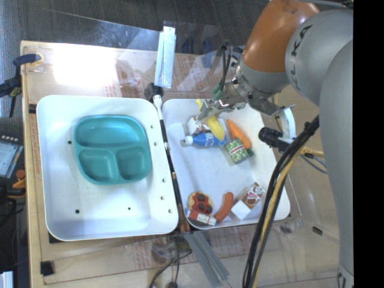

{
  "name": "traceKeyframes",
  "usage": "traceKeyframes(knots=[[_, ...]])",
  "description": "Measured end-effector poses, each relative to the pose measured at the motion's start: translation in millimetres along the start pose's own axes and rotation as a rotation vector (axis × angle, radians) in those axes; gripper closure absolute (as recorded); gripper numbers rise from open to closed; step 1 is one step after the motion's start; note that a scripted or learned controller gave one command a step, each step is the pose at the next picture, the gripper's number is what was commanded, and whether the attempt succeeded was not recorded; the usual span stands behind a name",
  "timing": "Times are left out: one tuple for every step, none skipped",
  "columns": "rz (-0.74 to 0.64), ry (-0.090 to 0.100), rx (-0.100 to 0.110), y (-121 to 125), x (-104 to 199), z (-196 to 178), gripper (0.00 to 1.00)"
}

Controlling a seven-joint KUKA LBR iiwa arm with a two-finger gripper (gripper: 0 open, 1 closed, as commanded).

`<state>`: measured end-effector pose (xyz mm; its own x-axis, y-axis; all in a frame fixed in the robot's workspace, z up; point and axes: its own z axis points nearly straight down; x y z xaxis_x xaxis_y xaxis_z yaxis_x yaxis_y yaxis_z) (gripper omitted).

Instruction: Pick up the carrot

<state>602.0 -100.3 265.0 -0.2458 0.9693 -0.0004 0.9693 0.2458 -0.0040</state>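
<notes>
Lying just right of the banana [213, 126], the carrot [238, 134] is not picked up yet; I cannot tell the end effector's [210, 110] state.

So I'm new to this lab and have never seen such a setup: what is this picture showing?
One fixed camera looks down at a slant on a bench. The grey and orange shape is a robot arm reaching in from the right. Its gripper hangs over the right white bin, near a banana, a blue bottle and the carrot it should pick up. Nothing visibly sits between its fingers. A sausage lies at that bin's near end. The left bin holds a teal divided tray.
</notes>
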Motion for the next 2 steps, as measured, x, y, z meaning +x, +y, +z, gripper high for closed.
traceKeyframes(knots=[[-0.009, 0.0, 0.002, 0.7, 1.3, -8.6, 1.0], [-0.017, -0.001, 0.004, 1.4, 2.4, -16.8, 1.0]])
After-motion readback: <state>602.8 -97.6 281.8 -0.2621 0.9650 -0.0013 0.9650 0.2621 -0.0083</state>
